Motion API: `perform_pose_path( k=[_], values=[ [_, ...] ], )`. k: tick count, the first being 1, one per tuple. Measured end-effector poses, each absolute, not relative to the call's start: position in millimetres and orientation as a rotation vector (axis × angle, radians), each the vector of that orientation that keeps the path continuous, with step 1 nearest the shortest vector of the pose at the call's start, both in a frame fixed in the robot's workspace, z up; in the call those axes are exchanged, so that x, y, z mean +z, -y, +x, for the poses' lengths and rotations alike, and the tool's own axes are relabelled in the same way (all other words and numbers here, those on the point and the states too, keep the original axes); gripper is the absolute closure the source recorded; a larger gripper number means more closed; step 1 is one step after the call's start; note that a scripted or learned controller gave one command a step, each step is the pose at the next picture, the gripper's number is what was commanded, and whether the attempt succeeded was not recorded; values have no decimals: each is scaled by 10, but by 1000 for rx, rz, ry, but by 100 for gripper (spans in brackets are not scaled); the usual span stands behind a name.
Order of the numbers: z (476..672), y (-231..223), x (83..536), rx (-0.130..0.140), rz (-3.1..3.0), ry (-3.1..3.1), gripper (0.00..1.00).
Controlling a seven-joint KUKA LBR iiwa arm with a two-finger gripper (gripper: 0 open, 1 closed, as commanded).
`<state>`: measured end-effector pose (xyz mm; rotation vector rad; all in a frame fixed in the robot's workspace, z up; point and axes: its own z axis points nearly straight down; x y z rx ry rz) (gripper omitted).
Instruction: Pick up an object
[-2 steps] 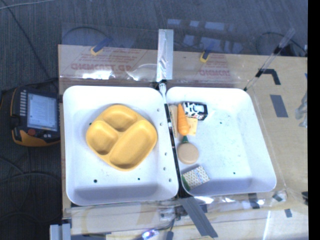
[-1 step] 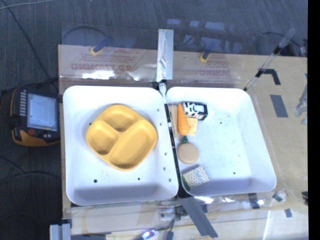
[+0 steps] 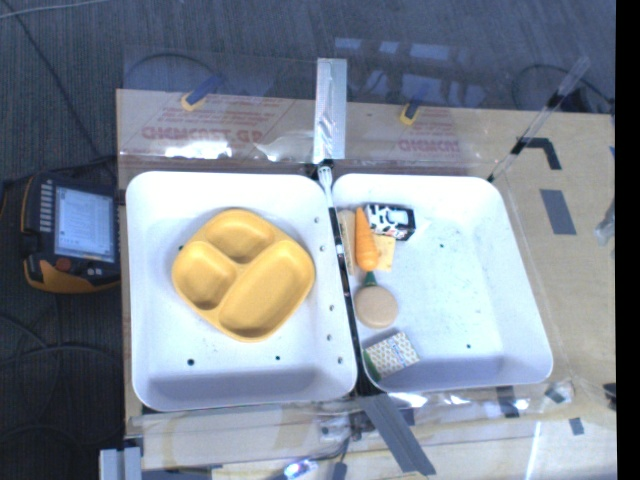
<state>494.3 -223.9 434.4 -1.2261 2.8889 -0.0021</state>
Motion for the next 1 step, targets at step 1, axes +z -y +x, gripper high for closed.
perform_pose_path(
  k=[1],
  values=[
    [5180, 2215, 4340, 1, -756, -3044, 100]
  ],
)
